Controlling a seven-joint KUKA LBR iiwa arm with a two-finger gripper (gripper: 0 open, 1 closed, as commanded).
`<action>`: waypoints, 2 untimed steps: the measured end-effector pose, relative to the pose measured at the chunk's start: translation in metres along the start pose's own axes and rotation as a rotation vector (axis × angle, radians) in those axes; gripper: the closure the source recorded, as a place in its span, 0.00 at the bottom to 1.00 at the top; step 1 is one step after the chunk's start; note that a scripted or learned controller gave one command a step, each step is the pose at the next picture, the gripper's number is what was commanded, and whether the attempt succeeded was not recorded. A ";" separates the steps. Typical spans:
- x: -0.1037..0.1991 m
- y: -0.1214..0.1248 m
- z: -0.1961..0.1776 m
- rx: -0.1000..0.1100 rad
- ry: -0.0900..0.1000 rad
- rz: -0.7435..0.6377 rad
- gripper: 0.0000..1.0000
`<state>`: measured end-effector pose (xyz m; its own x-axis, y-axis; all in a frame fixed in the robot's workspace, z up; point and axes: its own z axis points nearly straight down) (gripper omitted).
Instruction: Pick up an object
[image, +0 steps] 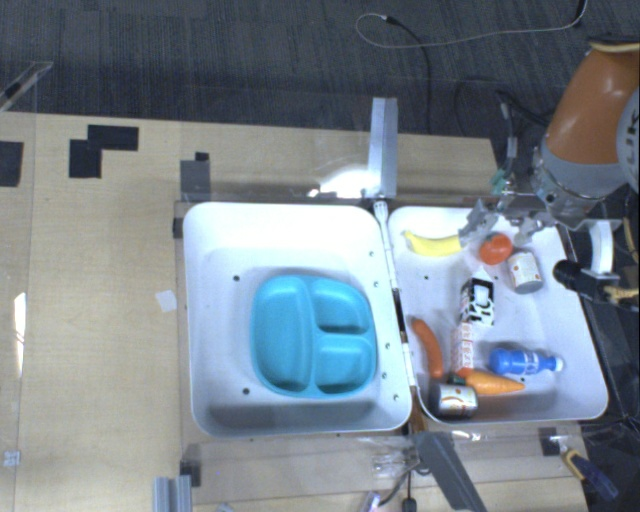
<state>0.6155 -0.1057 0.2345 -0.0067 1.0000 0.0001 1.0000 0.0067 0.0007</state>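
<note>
My gripper (507, 222) hangs over the back of the right bin (585, 330), its fingers spread open and nothing held between them. Just below its tips lies a small orange ball (495, 249). A yellow banana (432, 242) rests to the left of the ball, and a small tan can (524, 271) lies to its right. Nearer the front I see a black-and-white item (479, 300), a red-orange sausage (428, 346), a blue bottle (523, 362), a carrot (492, 381) and a metal can (456, 400).
The left bin (215, 300) holds a blue divided plate (313, 335). A metal post (384, 145) rises behind the wall between the bins. The arm's orange band (595, 105) looms at the upper right, with cables trailing behind it.
</note>
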 end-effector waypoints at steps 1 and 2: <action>-0.016 -0.010 0.138 -0.004 0.000 0.045 0.00; 0.018 -0.070 0.144 -0.018 -0.005 -0.347 0.00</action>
<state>0.5451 -0.0877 0.0908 -0.3464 0.9380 -0.0084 0.9379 0.3465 0.0174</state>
